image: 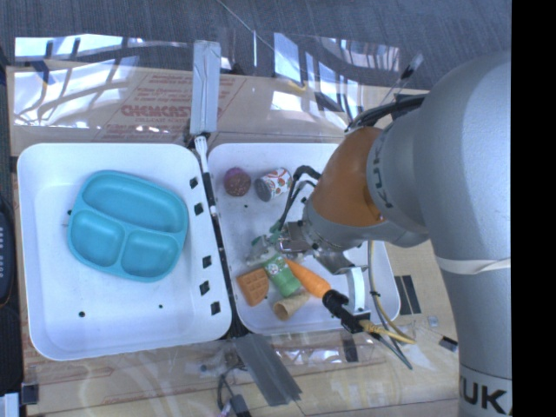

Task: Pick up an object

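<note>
The arm fills the right side of the frame as thick, rounded segments in matte silver-grey. Above the wrist sits a broad orange band, smooth and slightly glossy. Faint raised lettering runs along the grey shell just beside the band, and large dark letters, "KU", show on the grey casing at the lower right corner. A thin pale seam rings the lower segment. Black cables loop out beside the band, and a grey wrist piece sits below it.
</note>
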You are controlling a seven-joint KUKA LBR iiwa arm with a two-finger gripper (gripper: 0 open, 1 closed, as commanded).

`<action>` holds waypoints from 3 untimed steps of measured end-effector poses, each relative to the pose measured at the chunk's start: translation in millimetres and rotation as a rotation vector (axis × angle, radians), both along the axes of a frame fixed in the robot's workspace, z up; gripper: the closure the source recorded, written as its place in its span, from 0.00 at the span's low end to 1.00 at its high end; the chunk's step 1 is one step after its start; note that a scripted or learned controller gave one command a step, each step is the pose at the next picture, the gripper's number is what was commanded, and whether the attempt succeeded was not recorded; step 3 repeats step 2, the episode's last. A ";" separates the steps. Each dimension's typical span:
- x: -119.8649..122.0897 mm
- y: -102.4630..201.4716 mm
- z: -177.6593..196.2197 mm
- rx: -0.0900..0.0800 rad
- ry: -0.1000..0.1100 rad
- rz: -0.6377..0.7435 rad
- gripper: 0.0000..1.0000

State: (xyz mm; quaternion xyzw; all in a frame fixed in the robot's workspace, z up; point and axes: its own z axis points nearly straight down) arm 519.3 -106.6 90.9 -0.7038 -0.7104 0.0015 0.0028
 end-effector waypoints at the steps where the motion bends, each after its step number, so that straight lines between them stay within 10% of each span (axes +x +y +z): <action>1: 0.7 0.0 9.5 0.000 0.000 0.005 1.00; 2: 37.4 45.7 104.1 0.000 -0.011 0.002 1.00; 3: 37.4 45.7 104.1 0.000 -0.011 0.002 1.00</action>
